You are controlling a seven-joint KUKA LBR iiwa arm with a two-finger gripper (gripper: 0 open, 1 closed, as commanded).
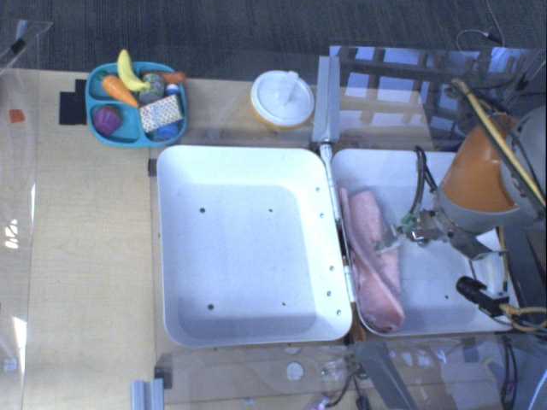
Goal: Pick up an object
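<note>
A pink rolled cloth (373, 259), soft and light, lies along the left wall of the right-hand shallow white bin (444, 310). The tool (391, 237) hovers over its middle; I cannot tell its opening. It will likely sag, so pinching the thick middle fold looks best.
</note>
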